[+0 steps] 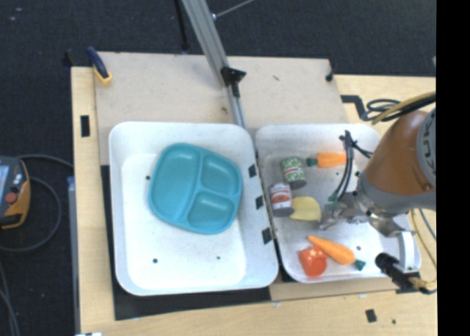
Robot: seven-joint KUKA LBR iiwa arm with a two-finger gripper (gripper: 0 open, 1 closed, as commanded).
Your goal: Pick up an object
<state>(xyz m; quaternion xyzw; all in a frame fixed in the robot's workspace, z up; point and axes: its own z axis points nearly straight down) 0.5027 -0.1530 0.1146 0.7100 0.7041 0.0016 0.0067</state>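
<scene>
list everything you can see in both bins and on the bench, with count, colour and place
bins: 2, white, side by side on the bench
divided plate: 1, teal, left bin
cans: 2, one green-labelled, one red-labelled, right bin near the divider
yellow item: 1, pale yellow, right bin centre
carrots: 2, orange, one at the far edge, one at the near edge
red item: 1, red, right bin near edge
arm: 1, grey with orange band, over right bin
end effector: 1, dark, beside the yellow item

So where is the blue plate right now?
The blue plate lies in the left bin, away from the toy food in the right bin, where the gripper is.
</scene>
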